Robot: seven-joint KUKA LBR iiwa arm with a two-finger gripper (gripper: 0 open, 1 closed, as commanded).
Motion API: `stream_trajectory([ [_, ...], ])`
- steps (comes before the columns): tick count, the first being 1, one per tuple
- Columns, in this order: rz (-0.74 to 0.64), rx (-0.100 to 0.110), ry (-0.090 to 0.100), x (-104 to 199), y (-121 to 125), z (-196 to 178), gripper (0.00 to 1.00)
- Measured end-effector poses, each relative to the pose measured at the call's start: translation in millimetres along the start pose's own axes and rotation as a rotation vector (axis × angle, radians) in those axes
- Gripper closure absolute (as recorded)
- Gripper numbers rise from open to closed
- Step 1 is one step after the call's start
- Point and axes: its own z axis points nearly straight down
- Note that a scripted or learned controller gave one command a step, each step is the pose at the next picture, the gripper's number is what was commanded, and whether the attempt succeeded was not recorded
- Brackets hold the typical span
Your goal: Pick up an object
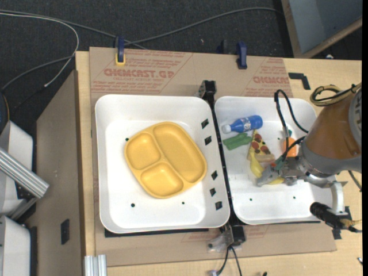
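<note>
The right bin [270, 216] holds a small cluster of toys. A blue bottle [242, 123] lies on its side at the back, with a green piece [236, 142] just in front of it. A yellow banana-like piece [255, 162] and a pizza-slice toy [260, 145] lie in the middle. An orange piece [291, 149] peeks out beside the arm. My gripper [270, 178] is down low in this bin, at the front end of the yellow piece and touching or nearly touching it. The arm's orange band [336, 134] hides the bin's right side.
The left bin [115, 209] carries a yellow three-compartment plate [165, 158]. A black divider with clips [214, 154] runs between the bins. Black cables [282, 114] loop over the right bin's back. Bare white floor lies in front of the gripper.
</note>
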Motion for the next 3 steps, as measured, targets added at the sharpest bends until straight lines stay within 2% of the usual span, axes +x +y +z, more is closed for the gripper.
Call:
stream_trajectory([
  [1,0.001,-0.004,0.000,0.2,1.0,-12.1,1.00],
  [3,-0.001,-0.009,-0.005,-17.0,6.1,-122.9,1.00],
])
